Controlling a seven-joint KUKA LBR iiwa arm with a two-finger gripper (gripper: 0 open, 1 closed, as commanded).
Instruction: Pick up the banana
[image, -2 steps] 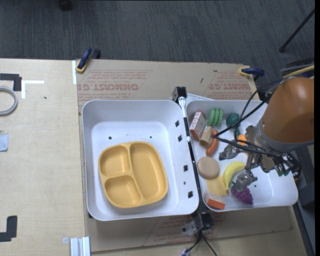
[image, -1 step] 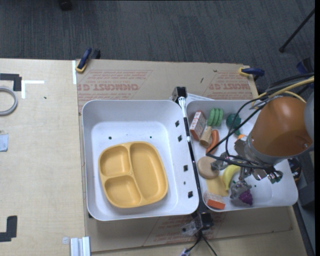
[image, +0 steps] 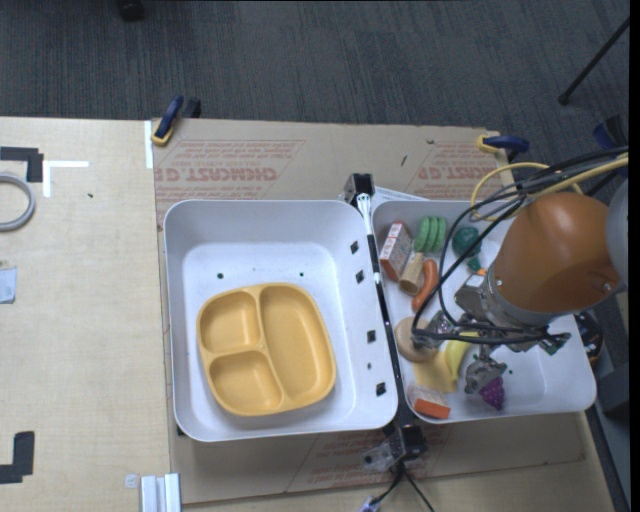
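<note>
Hovers low over the right bin (image: 570, 385), the arm (image: 550, 255) with its orange band reaching in from 3 o'clock and hiding much of the end effector (image: 470, 345) beneath. Cannot tell how wide the end effector stands, nor whether anything sits in it. Lies right below it, the banana (image: 452, 358), a pale yellow shape toward 7 o'clock in that bin, partly covered by the dark linkage. Crowded all round: a purple piece (image: 491, 394) just beside at 4 o'clock, an orange bit (image: 432, 408) at 6, a carrot (image: 424, 285) and a brown box (image: 396, 250) at 11, green pieces (image: 432, 233) farther off at 12. Sits well apart at 9 o'clock, a yellow tray (image: 265, 347) in the left bin (image: 185, 260). Judged as follows: approach looks about done, grasp unconfirmed, lift off the bin floor not yet done.
</note>
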